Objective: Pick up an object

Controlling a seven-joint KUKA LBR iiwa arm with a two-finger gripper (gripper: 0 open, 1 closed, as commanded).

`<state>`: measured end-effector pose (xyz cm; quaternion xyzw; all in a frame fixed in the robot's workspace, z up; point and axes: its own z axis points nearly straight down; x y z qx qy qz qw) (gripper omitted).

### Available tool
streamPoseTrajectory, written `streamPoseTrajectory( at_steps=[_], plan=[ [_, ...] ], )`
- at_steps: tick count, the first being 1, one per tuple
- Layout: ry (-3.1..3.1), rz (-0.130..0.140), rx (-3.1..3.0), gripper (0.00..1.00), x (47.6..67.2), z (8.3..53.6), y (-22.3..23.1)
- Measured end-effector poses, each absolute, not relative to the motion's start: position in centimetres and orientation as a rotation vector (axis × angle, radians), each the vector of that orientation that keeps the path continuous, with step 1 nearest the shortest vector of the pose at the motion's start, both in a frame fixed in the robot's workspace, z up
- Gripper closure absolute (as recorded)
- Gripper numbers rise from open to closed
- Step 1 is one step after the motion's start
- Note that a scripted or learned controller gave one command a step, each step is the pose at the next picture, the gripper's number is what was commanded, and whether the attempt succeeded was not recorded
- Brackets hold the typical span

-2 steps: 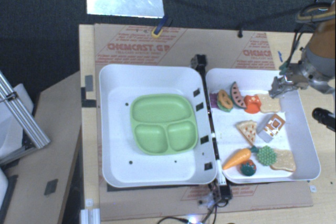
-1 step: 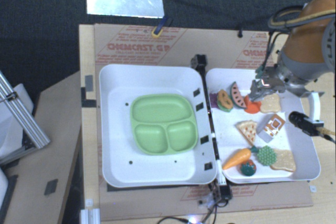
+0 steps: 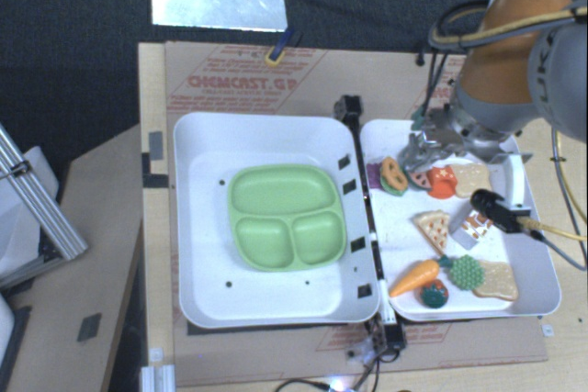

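Over the right bin (image 3: 542, 289), the jaws (image 3: 419, 162) hang low among toy foods, just beside the taco (image 3: 393, 176), and I cannot tell their state.

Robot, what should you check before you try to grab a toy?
1. Tool is over the right bin: ok.
2. Toys are within the bin, like the carrot and pizza slice: ok.
3. Tool sits close above the taco toy: ok.
4. A toy is already between its fingers: cannot tell.
5. Green tray lies flat in the left bin: ok.
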<state>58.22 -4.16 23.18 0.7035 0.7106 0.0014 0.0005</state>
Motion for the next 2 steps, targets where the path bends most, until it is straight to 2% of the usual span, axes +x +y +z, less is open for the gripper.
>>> streamPoseTrajectory(
  at_steps=[1, 2],
  plan=[
    [2.232, 0.002, 2.212, 1.00, 57.86, 21.49, 0.54],
    [2.222, 0.003, 2.219, 1.00, 57.81, 22.39, -0.33]
  ],
)
